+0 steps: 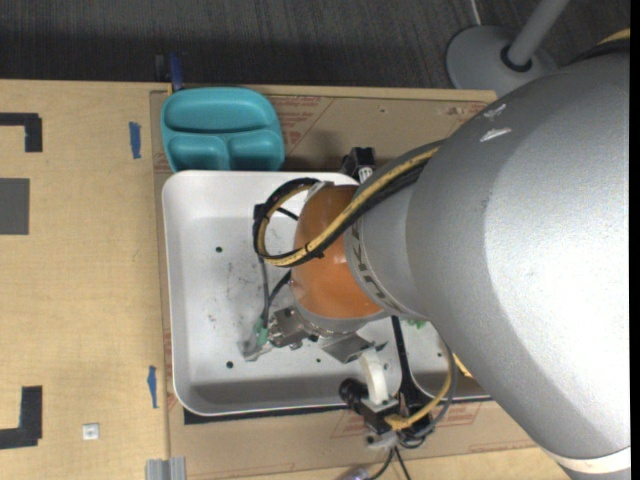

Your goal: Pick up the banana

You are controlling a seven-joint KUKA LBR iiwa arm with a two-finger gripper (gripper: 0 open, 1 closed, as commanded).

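Gripper (pixel 262 340), low over the floor of 1 white bin (pixel 190 268) near its front wall; whether it is parted or closed, and whether anything sits in it, cannot be told, since the arm's (pixel 500 248) wrist hides it from above. No banana can be made out on the bare bin floor at left; its place cannot be told, so the pick reads as not yet shown done. Left of the gripper lies free floor up to the bin's left wall. Behind the bin rests a teal tray (pixel 222 128). Rightward, the arm blocks the rest.
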